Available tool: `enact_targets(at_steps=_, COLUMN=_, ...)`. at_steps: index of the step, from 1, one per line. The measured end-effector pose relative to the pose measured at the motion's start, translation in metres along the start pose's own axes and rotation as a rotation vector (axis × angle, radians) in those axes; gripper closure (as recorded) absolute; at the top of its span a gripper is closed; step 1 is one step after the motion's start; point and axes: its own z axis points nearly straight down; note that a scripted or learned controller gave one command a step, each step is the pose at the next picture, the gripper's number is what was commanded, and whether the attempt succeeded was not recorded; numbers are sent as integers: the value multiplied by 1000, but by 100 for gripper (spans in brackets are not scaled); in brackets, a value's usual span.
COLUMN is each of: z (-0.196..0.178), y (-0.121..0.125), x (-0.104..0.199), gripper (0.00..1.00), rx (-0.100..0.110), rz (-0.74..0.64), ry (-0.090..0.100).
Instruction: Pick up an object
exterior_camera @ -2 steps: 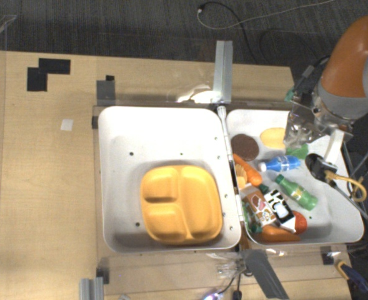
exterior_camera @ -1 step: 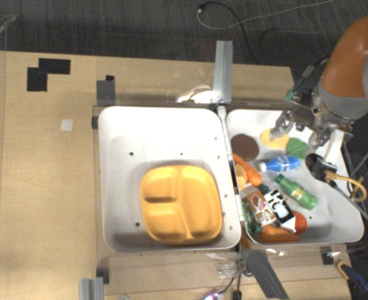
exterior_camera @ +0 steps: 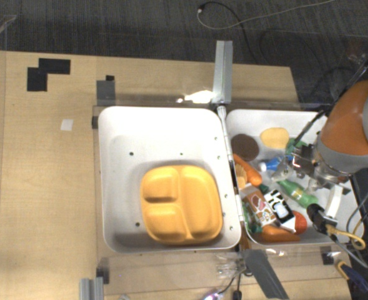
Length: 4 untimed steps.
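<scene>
The right bin [exterior_camera: 308, 120] holds several small items: a brown disc [exterior_camera: 245, 145], a pale yellow oval [exterior_camera: 274, 137], an orange carrot [exterior_camera: 249, 172], a small blue piece [exterior_camera: 272, 165], a green bottle [exterior_camera: 299, 192], a printed packet [exterior_camera: 257, 208], a black-and-white item [exterior_camera: 277, 205], a red ball [exterior_camera: 300, 224] and an orange sausage shape [exterior_camera: 276, 234]. My gripper [exterior_camera: 299, 164] hangs low over the bin's right half, just right of the blue piece and above the green bottle. The arm's grey wrist and orange band [exterior_camera: 349, 127] cover the bin's right side.
The left bin [exterior_camera: 118, 167] holds a yellow divided tray [exterior_camera: 180, 202] near its front right. A metal divider [exterior_camera: 228, 167] separates the bins. Cables [exterior_camera: 349, 236] trail past the right bin's front right corner. Wooden bench surface lies to the left.
</scene>
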Motion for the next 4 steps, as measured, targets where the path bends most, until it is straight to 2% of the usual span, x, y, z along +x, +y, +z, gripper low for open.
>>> enact_targets(at_steps=1, z=-11, y=2, x=2, gripper=100, rx=-5, rz=-2, ry=2)
enact_targets(at_steps=2, z=39, y=-9, x=-44, gripper=100, rx=1, rz=204, ry=0)
enact_targets(at_steps=3, z=-92, y=-39, x=23, gripper=100, rx=-2, rz=324, ry=2)
enact_targets(at_steps=4, z=-127, y=-41, x=27, gripper=100, rx=-1, rz=555, ry=0)
